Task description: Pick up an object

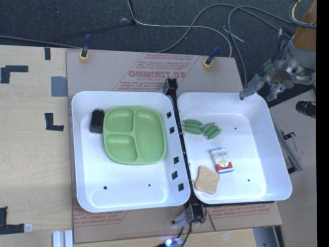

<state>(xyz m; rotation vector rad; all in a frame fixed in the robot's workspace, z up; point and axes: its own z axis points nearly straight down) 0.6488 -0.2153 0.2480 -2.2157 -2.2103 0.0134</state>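
One arm (303, 30) reaches in from the right, its grey body and orange band showing at the upper right corner, and it slants down and to the left toward the far right corner of the right bin (257, 138). Its gripper (250, 89) hangs just over that corner's rim, above the edge rather than over the bin's floor — whether it is open or closed I cannot tell, since the tip is small and dark against the rim. Nothing shows between its tips.

Two shallow white bins sit side by side on the counter (31, 138), on a sheet of brown cardboard (154, 71) held by two yellow-and-blue clamps at its far edge. Three things lie in the right bin: one green pea pod cluster (201, 128) near the bin's left wall toward the far side, one small red-and-white carton (221, 160) near the middle, and one slice of toast (206, 180) nearer the front, just beside the carton and left of it. All three lie well apart from the gripper.

Two things lie in the left bin (87, 189) — one green divided plate (135, 135) with three compartments, and one small black block (96, 121) touching or just beside the plate's left edge.
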